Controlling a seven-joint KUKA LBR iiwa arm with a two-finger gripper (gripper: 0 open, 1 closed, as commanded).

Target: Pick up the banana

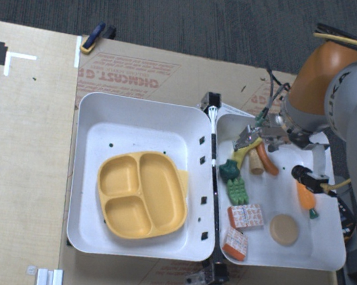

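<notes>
Surface (pixel 13 166) is tan cardboard, carrying two white bins side by side. Near edge of right bin (pixel 321 258): a red-and-white box (pixel 236 245), another box (pixel 246 216), a tan disc (pixel 283 229). Mid: green block (pixel 238 192), dark green piece (pixel 229 171), orange carrot (pixel 306 196). Left bin (pixel 89 158) holds the yellow divided plate (pixel 142 195). Far corner of right bin: banana (pixel 244 149) lies beside a hotdog (pixel 267 160) and a tan piece (pixel 255 163). Tool (pixel 268 129) sits just over the banana's far end; can't tell how far it's open or whether it has hold of anything. Looks like the approach/grasp step. Next move needs a clean close on the banana only, then a straight lift.
</notes>
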